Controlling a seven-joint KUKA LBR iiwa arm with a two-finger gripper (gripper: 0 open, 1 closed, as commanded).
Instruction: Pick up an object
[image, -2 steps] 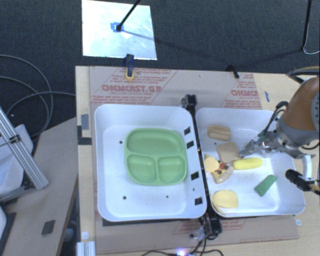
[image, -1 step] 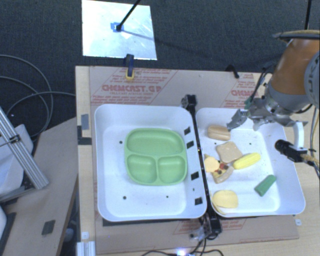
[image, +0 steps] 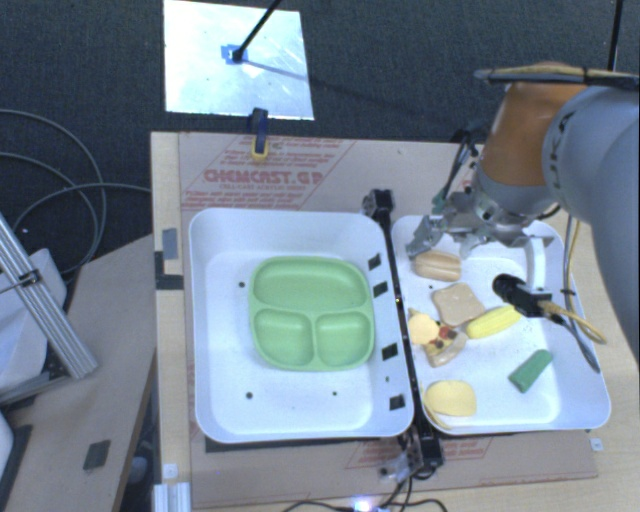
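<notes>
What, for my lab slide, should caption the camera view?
Gripper close to a tan oval piece in the cluttered right bin; a green divided tray lies in the left bin.

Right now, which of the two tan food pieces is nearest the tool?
The oval roll, right beside the tool at the far end of the right bin. The square slice lies farther off, nearer the bin's middle.

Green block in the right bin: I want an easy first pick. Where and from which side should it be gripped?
Probably from straight above, closing across the narrow width of the green block at mid-length. It lies flat and diagonal in the right bin, with bare floor along both long sides; the yellow piece nearby lies apart from it.
</notes>
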